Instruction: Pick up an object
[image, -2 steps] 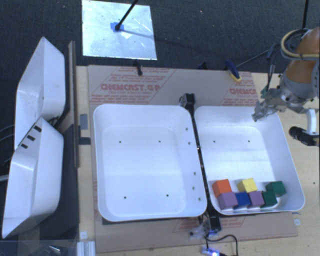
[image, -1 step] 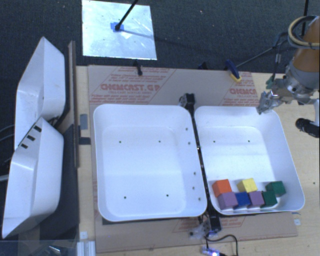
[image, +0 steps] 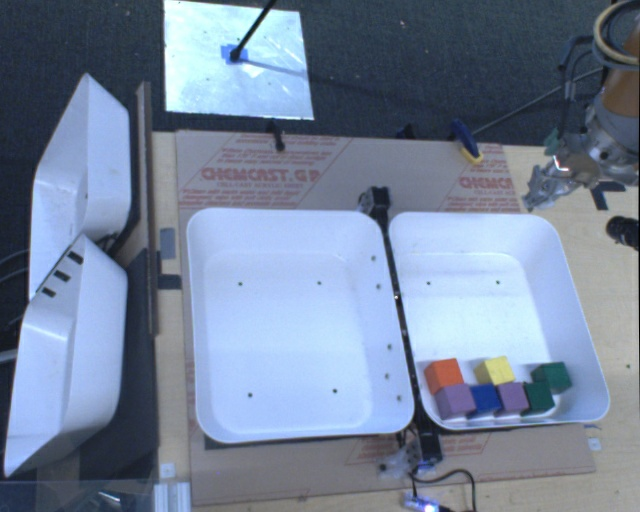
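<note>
In the camera view, the tool (image: 545, 183) hovers beyond the right bin (image: 560, 260)'s far corner; its opening I cannot tell. The blocks (image: 495, 388) crowd that bin's near wall, likely awkward to grasp.

Six blocks (image: 497, 387), two white bins (image: 290, 330)

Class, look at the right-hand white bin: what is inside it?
Inside the right bin, small blocks cluster at its near edge: an orange block, yellow block, blue block, two purple and two green. Whatever lies beneath them is covered.
</note>
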